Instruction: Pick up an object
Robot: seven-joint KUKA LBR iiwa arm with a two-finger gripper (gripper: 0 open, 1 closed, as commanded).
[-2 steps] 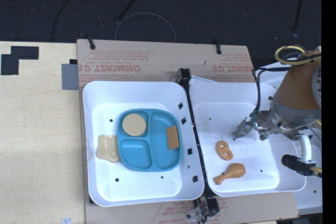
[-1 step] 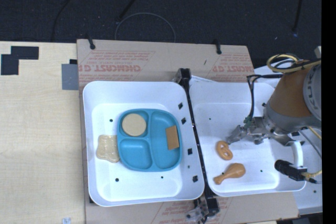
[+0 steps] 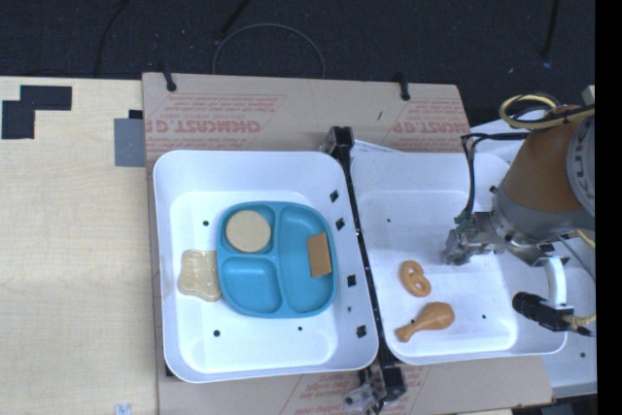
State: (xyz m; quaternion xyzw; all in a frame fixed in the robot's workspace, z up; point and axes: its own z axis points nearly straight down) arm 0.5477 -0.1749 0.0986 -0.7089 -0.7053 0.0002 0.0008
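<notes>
Overhead slanted view. The pale wooden surface (image 3: 68, 258) fills the left of the frame and carries a cardboard sheet (image 3: 292, 112) under two shallow white bins. The left bin (image 3: 185, 170), at centre, holds a blue divided tray (image 3: 262, 292) with a round tan cracker (image 3: 248, 230) in its upper left compartment and a brown rectangular piece (image 3: 319, 255) in its right compartment; a pale toast-like piece (image 3: 199, 274) lies just beside the tray's left edge on the bin floor. The right bin (image 3: 408, 175) holds a pretzel (image 3: 415, 278) and, below it, a tan drumstick (image 3: 428, 319), near each other but apart. The arm (image 3: 544, 180) enters from the right edge; its gripper (image 3: 465, 243) sits low over the right bin, to the upper right of the pretzel; whether it is parted or closed cannot be told.
</notes>
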